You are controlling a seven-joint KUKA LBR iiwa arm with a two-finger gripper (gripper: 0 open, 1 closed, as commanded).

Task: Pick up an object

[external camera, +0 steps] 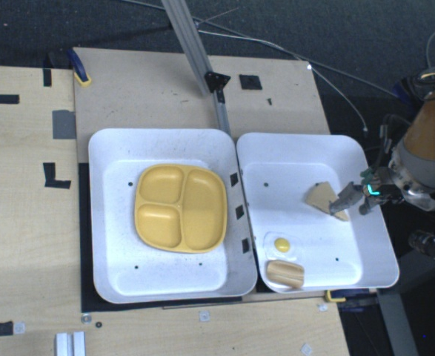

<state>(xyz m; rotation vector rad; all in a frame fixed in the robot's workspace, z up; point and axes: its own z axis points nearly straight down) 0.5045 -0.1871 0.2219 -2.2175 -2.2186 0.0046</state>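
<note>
A tan wedge-shaped piece (321, 196) lies in the right bin (299, 150), toward its right side. My gripper (353, 205) hangs at that bin's right wall, just right of the wedge. Its fingers stand open: the left finger (344, 198) is over the wedge's right edge and the other sits nearer the wall. Nothing is between them. A fried egg (281, 246) and a brown bread roll (285, 274) rest at the bin's front left corner.
The left bin (110, 199) holds a yellow divided plate (181, 207). A grey pole (191, 39) slants down to the gap between the bins. The arm's orange band (424, 132) is at the right edge, and cables run across the dark floor behind.
</note>
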